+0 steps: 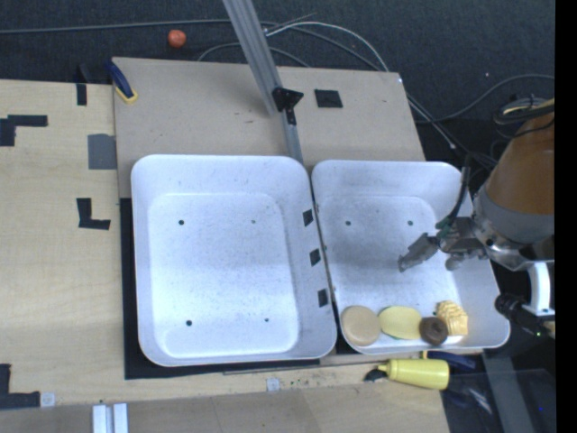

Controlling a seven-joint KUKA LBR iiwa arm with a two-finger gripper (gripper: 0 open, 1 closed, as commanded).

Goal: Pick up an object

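Two white bins (225, 174) sit on the wooden surface (54, 242); the pincer (416, 258) hangs above the right bin (383, 174), whether spread or closed unclear. Dark carpet lies beyond.

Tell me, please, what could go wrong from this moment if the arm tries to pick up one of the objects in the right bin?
1. The tan disc, yellow piece and dark-and-yellow item lie packed along the near wall of the right bin, so the fingers may strike the wall or catch two things.
2. The gripper hangs over bare floor, apart from them; a straight descent would likely close on nothing.
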